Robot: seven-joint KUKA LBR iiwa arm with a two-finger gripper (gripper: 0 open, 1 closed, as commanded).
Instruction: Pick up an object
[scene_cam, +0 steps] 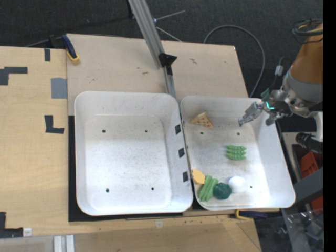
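The right bin (273, 161) holds several small items. A tan wedge (201, 121) lies near its back left, and a green bumpy piece (236, 152) sits in the middle. Along the front are a white ball (237, 182), a dark green ball (222, 191), a light green stalk piece (208, 188) and a yellow piece (198, 177). My gripper (257, 121) hangs over the bin's back right corner, open, with nothing between its fingers. It is to the right of the wedge and behind the green bumpy piece.
The left bin (84, 140) stands beside the right one, with a narrow gap and black clips between them. A slanted metal rail (149, 28) rises behind the bins. A cable (231, 30) loops on the bench behind the right bin.
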